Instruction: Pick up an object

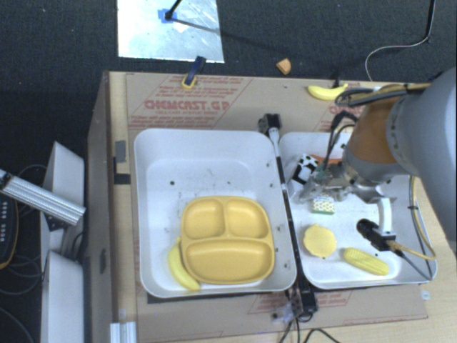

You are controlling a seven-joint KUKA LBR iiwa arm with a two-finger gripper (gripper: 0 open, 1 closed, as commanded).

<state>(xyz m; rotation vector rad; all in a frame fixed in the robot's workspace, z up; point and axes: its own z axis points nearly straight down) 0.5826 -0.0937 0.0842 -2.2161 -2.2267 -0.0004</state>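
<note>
Over the right bin (407, 281), my pincer (319, 184) hangs just above a small green-dotted block (323, 206).

I cannot tell how my pincer stands. Near the block lie a yellow disc (320, 241), corn cob (366, 261) and black-and-white toy (306, 166). Left bin (164, 156) holds a yellow divided plate (227, 239). Cardboard (187, 95) behind reads "CHEMCAST GP".

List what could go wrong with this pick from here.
1. Crowding: the gripper sits low among a black-and-white toy and a small green-dotted block, so it may nudge one while closing on the other.
2. The right bin's wall is close and could get bumped.
</note>
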